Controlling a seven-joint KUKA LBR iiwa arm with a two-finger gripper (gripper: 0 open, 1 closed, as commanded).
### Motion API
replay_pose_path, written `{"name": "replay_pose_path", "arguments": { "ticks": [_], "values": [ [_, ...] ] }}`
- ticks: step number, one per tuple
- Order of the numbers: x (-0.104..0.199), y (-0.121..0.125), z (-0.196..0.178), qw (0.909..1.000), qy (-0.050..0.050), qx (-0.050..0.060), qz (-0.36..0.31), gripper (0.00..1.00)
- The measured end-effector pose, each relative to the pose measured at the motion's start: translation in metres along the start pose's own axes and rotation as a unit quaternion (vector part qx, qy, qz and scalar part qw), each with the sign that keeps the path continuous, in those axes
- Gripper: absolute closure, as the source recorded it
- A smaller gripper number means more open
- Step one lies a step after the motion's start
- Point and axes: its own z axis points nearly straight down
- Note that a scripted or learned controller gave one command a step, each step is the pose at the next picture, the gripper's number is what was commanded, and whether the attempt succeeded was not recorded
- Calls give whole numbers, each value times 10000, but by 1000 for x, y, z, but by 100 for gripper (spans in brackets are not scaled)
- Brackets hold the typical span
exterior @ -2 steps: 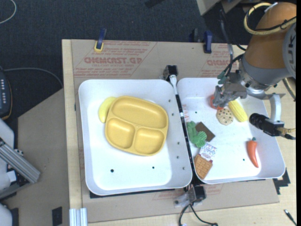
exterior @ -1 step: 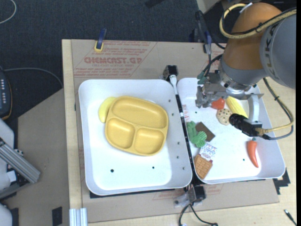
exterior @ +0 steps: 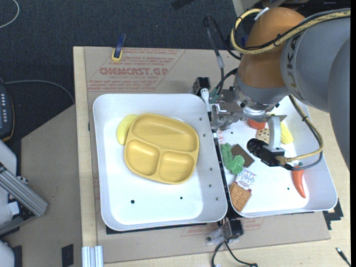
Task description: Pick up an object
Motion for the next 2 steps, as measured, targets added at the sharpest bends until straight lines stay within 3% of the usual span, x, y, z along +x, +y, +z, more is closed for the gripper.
{"name": "replay_pose_path", "arguments": {
  "ticks": [1,2],
  "values": [
    [4,-14,-17,10000,-8,-10,19,100],
    [4,-1,0,10000,-17,0,23,100]
  ]
}}
